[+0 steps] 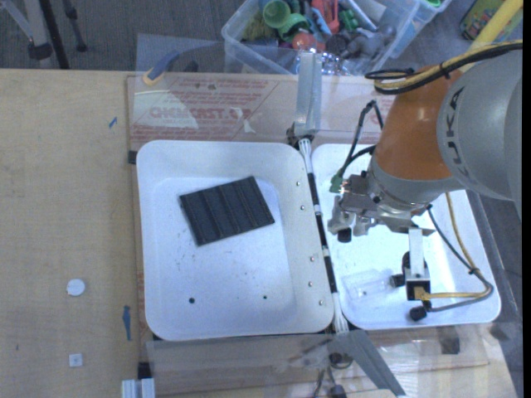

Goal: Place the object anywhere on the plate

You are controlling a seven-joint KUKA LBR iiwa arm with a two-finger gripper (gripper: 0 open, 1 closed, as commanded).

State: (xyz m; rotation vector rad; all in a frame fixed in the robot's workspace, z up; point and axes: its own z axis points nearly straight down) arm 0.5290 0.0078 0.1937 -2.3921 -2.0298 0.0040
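On the left bin (pixel 158 222): 1 dark plate (pixel 226 210).

Clear tub of colourful toys (pixel 332 11) behind bins, white disc (pixel 75 287) on bench (pixel 58 181)

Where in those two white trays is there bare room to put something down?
The left tray has most: bare floor below and right of the dark ribbed plate, plus a strip along its left wall. The right tray is crowded: the arm hangs over it, leaving bare floor near its front left corner.
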